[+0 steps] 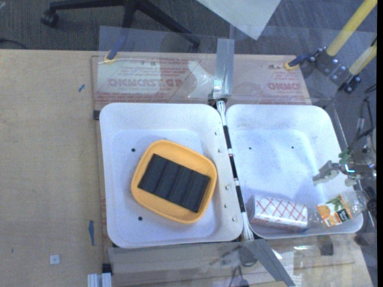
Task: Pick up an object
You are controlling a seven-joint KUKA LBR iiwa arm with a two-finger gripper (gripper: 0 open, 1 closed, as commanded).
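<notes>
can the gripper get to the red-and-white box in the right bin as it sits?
Probably yes. The red-and-white box lies flat near the front edge of the right bin with nothing on top. The gripper is just beyond it on the same side. The orange carton beside it may crowd one side.

Right bin open centrally — boxes (near edge) crowd.

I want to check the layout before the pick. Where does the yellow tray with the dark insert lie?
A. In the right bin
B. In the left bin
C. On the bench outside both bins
B: the yellow tray rests inside the left bin, while the right bin holds a red-and-white box.
</notes>
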